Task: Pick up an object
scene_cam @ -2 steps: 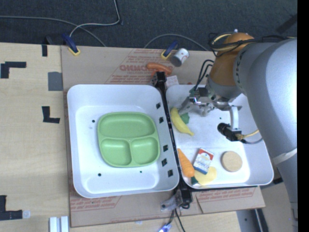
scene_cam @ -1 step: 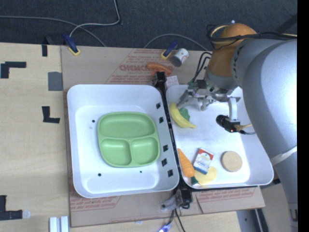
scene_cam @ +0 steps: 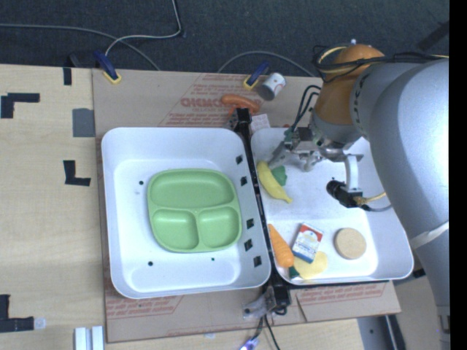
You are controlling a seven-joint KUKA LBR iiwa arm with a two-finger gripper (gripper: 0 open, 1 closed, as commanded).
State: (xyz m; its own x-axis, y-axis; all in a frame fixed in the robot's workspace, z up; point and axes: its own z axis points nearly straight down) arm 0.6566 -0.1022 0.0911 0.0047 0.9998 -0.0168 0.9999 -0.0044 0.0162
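Grey and metallic, the tool (scene_cam: 286,154) hangs low over the upper left part of the right bin (scene_cam: 379,228), under the orange band (scene_cam: 337,97) and the broad grey arm (scene_cam: 408,144) that reaches in from the right. Whether its fingers are apart or together cannot be told from this slanted look down, and nothing is seen held between them.

Just below and slightly left of the tool lies a yellow banana (scene_cam: 274,184) — smooth, curved, plastic-looking — with a small green piece (scene_cam: 279,174) at its upper end, closest to the tool; contact cannot be judged. Further down the same bin, well apart from the tool, lie an orange carrot (scene_cam: 279,244), tapered and glossy, a small printed box (scene_cam: 307,242) with red and blue faces resting over a pale yellow item (scene_cam: 312,265), and a flat, round, tan disc (scene_cam: 351,243) like a biscuit.

The left bin (scene_cam: 124,195) is shallow, white and smooth-walled — it holds a light green divided plate (scene_cam: 194,208) with three compartments. Both bins sit on brown cardboard (scene_cam: 146,100) over the pale wooden worktop (scene_cam: 44,217).
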